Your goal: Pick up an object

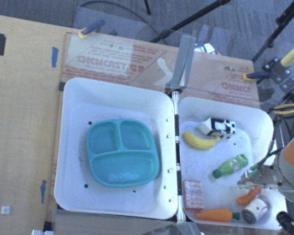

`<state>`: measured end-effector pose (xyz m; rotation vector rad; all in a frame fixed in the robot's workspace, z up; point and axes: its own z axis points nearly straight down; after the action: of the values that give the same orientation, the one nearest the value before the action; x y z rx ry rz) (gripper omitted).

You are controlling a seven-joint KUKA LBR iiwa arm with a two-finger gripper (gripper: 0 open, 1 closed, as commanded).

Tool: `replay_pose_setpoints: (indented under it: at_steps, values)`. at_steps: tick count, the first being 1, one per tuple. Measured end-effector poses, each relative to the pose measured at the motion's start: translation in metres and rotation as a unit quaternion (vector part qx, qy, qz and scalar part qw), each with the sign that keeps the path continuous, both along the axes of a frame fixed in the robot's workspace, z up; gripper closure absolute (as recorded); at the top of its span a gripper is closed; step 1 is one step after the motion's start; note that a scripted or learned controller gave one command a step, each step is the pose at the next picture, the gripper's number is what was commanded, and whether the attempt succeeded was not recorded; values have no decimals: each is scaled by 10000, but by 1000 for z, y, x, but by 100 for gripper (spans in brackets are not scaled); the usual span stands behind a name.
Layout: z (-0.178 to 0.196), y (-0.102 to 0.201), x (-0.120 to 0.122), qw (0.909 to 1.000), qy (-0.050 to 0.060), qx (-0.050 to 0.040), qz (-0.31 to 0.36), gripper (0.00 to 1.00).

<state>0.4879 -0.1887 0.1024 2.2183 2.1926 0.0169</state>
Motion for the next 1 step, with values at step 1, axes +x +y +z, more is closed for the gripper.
replay_pose_setpoints:
  at_steps: [1]
  values:
    - [105, 1, 36, 9889, 122, 55, -1479, 100]
